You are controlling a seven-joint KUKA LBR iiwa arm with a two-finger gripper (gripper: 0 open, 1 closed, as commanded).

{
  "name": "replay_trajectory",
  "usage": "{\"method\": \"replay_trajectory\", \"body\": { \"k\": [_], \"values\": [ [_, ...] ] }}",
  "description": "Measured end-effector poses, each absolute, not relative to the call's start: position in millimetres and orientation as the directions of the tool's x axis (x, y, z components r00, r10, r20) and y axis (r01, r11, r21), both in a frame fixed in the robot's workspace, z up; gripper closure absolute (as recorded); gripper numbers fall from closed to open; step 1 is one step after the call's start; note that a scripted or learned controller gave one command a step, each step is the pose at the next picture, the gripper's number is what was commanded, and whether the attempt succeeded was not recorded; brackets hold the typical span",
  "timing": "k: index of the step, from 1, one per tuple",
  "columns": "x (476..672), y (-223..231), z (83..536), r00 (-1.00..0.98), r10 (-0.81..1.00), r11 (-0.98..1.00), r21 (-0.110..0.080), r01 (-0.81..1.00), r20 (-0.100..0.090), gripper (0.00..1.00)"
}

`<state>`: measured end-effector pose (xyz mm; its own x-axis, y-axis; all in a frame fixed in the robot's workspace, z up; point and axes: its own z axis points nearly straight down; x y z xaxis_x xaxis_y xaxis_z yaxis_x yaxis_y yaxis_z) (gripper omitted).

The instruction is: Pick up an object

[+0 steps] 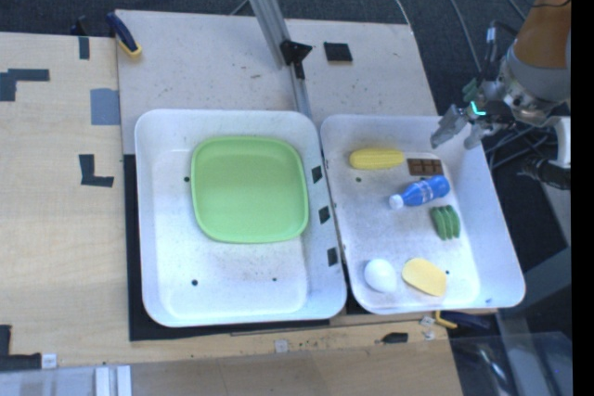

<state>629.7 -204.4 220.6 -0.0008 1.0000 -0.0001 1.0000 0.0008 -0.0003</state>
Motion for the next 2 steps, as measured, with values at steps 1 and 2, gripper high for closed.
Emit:
{"method": "replay_trajectory", "body": {
  "k": [1,2],
  "values": [
    [629.6,-204,221,-0.001,1.0,0.001,0.0,1.0,0.0,0.0],
    [632.2,-203,178,-0.001,1.0,0.001,-0.004,1.0,0.0,0.0]
  ]
}}
